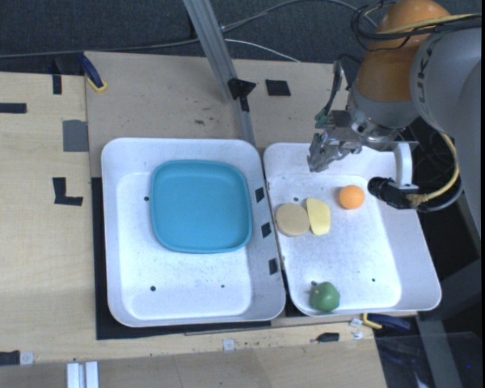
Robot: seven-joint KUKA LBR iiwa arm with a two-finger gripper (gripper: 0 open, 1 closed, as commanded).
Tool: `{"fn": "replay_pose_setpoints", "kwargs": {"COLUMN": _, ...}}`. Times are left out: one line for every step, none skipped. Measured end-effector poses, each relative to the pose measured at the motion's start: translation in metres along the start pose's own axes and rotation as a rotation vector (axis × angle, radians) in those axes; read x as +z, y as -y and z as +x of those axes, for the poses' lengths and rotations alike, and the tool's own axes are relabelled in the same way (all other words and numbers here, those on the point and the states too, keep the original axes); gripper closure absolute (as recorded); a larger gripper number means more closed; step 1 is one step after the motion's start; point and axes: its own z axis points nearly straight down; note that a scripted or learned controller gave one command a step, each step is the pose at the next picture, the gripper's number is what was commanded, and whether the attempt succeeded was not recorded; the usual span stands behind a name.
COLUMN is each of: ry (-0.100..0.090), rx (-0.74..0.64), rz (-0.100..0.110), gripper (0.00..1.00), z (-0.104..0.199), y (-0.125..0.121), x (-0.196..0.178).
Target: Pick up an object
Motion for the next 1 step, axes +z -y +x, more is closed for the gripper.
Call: {"fn": "replay_pose_setpoints", "kwargs": {"ry": 0.0, "rx": 0.0, "rz": 0.001, "gripper": 1.0, "z": 0.0505, "y": 0.0154, "x": 0.0107}}
